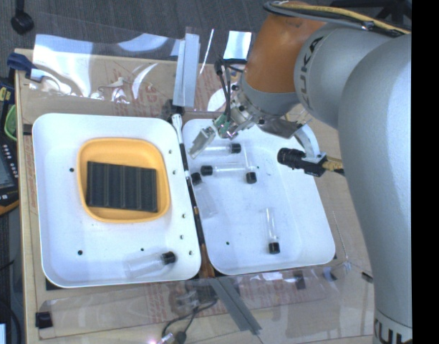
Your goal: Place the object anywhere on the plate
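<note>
A yellow plate (122,153) with a dark ridged insert (123,185) lies in the left bin (54,213). Several clear tubes with black caps are scattered about. One tube (149,263) lies in the left bin near its front edge, below the plate. In the right bin (305,221), a tube (226,149) lies just beside my gripper (200,142), another tube (225,170) sits below it, and a third tube (271,229) lies toward the front. My gripper hangs low over the right bin's back left corner, tilted toward the divider. I see nothing held in it.
The arm's big grey body and orange band (280,41) cover the right bin's back right side. A loose black cap (196,178) rests by the divider between the bins. Clear plastic sheeting (104,70) lies behind the left bin.
</note>
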Action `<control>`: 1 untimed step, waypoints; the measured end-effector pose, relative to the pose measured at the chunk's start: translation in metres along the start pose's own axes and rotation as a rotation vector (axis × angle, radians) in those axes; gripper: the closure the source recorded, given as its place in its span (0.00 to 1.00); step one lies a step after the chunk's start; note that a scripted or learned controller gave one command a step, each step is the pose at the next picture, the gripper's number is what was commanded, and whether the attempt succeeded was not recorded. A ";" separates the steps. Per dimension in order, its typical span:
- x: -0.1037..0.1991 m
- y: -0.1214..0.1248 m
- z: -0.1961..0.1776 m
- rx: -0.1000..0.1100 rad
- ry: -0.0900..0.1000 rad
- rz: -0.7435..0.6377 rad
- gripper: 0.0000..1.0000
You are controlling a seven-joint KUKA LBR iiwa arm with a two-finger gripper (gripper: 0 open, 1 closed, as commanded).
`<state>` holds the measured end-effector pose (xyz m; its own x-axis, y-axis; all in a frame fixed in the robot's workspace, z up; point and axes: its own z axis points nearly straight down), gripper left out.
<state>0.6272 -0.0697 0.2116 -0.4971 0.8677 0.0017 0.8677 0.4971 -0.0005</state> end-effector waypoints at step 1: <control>0.000 0.000 0.000 0.000 0.000 0.000 0.00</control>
<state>0.6272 -0.0697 0.2116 -0.4971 0.8677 0.0017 0.8677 0.4971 -0.0005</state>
